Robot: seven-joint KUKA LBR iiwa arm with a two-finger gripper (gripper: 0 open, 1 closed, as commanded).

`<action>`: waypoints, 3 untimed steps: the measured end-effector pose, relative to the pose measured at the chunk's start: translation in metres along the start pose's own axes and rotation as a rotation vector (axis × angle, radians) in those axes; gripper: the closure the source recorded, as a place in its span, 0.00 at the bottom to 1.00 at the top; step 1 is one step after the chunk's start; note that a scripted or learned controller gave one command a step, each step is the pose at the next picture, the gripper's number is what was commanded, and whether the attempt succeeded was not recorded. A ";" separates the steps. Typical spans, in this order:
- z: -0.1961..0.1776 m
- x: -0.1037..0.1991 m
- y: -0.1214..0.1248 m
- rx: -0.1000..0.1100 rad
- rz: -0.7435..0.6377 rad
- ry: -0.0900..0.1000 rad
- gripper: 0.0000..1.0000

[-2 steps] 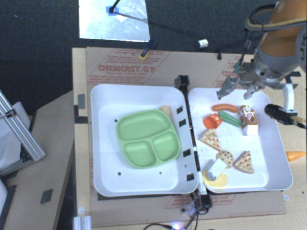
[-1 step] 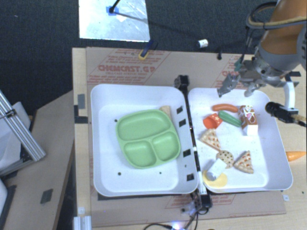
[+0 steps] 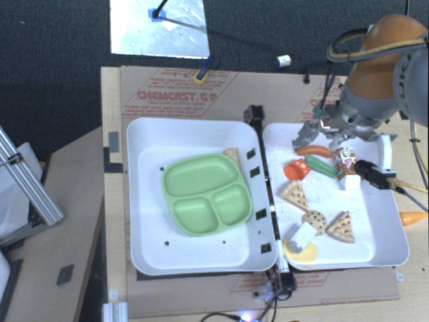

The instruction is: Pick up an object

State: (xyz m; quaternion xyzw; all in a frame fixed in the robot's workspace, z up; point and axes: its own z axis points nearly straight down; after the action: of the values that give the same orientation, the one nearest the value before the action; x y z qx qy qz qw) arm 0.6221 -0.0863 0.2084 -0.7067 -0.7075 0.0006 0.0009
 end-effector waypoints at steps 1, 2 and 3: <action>0.041 0.001 -0.001 -0.001 0.001 0.000 0.00; 0.083 0.002 0.001 -0.001 0.001 0.000 0.00; 0.123 0.001 0.004 -0.009 0.002 -0.003 0.00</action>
State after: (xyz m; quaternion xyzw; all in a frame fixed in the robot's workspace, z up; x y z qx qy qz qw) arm 0.6253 -0.0856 0.0859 -0.7073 -0.7069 -0.0014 -0.0035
